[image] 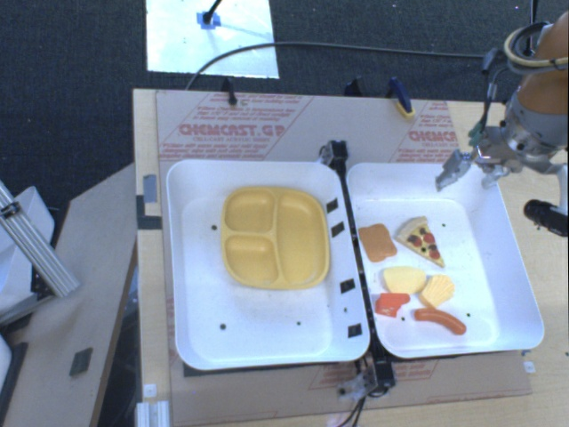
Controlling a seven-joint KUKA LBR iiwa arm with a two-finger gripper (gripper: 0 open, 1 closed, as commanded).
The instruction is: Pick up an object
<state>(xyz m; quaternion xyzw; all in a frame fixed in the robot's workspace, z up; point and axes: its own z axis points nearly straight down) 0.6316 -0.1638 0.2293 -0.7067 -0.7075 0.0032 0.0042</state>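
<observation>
The right bin [507, 238] holds several toy foods. A pizza slice [420, 238] lies by a brown toast piece [377, 242]. Below them sit a yellow wedge [404, 279], a ridged yellow chip [436, 289], a small red piece [391, 304] and an orange sausage [439, 321]. My gripper [469, 176] hangs over the bin's far edge, above and to the right of the pizza slice. It is open, its fingers spread with nothing between them.
A yellow divided plate [273, 237] lies in the left bin [196, 310]. A black clip strip [349, 247] joins the two bins. Cables and a blue clamp [402, 98] sit on the board behind the bins.
</observation>
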